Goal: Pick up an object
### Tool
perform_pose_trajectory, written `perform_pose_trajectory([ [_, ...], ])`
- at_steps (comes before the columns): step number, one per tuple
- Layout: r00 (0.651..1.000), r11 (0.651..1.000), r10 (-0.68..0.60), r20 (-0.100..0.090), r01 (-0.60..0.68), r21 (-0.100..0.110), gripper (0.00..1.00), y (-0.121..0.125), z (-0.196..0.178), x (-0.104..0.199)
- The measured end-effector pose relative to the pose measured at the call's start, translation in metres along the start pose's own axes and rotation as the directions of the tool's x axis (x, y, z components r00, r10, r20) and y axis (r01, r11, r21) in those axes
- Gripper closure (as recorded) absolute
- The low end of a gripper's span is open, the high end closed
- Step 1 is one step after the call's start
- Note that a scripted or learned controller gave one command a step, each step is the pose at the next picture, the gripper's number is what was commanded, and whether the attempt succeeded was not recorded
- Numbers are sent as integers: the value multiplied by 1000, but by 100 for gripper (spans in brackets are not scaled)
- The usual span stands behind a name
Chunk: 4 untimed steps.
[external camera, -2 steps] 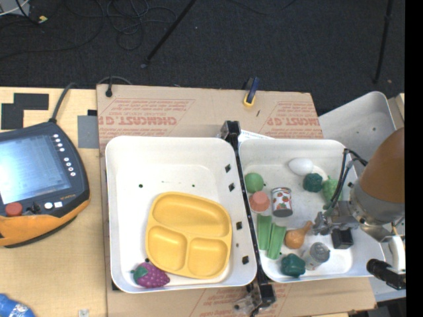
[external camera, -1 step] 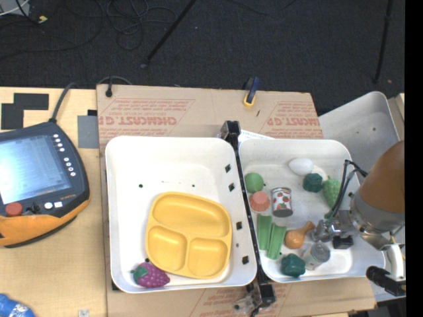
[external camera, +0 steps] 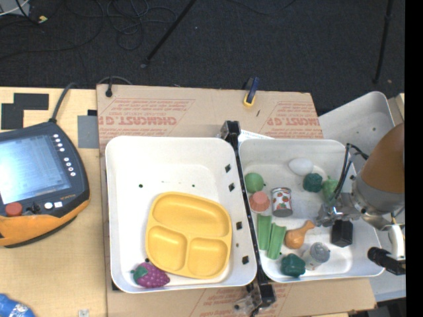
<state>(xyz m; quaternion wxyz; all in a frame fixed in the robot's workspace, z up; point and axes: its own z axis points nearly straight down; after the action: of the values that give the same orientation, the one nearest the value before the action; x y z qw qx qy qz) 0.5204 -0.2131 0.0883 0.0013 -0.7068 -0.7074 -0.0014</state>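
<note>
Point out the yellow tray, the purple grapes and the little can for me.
yellow tray (external camera: 188,233), camera view, on the ridge between its compartments.
purple grapes (external camera: 152,276), camera view, on the middle of the bunch.
little can (external camera: 282,201), camera view, on its labelled side.

A robotics lab, by the look of it. A teach pendant (external camera: 41,177) with a lit screen lies on the surface (external camera: 59,269) beside two white bins (external camera: 125,170) set on flattened cardboard (external camera: 198,114). Loose cables (external camera: 132,8) trail over dark carpet (external camera: 297,32) behind, along with what may be a stand leg.
</note>
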Motion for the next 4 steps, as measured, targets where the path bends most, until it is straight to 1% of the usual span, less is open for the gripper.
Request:
perform_pose_trajectory([
  [1,1000,1000,4,3,-4,0,100,-46,0,39],
  [2,1000,1000,-11,1,11,-10,100,12,-105,142],
  [3,1000,1000,-1,3,1,-11,100,-16,-236,156],
  [4,1000,1000,4,5,-4,0,100,-23,-244,122],
])
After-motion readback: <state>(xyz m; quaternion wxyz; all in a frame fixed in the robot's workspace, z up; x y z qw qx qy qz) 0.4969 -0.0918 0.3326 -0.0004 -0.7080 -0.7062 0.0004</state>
